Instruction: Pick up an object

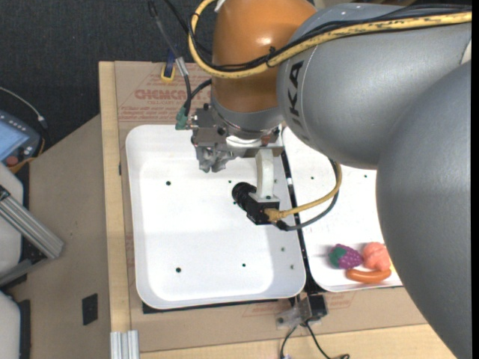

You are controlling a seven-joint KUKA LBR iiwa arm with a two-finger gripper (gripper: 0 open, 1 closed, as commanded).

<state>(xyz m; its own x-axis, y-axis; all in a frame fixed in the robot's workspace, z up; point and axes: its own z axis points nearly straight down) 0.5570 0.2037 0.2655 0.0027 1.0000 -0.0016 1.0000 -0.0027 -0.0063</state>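
My gripper point(212, 158) hangs over the far part of the left white bin point(153, 200), below the orange wrist band. In the near corner of the right bin point(323, 275) lie a purple grape bunch point(345, 256), a pink-orange toy point(376, 253) and a curved orange piece point(368, 275). These toys sit close together, well to the right of and nearer than the gripper. The arm hides most of the right bin.
Both bins rest on a brown cardboard sheet point(112, 200). The big grey arm link point(389, 88) covers the right side of the view. Cables point(168, 28) run along the far edge of the cardboard.
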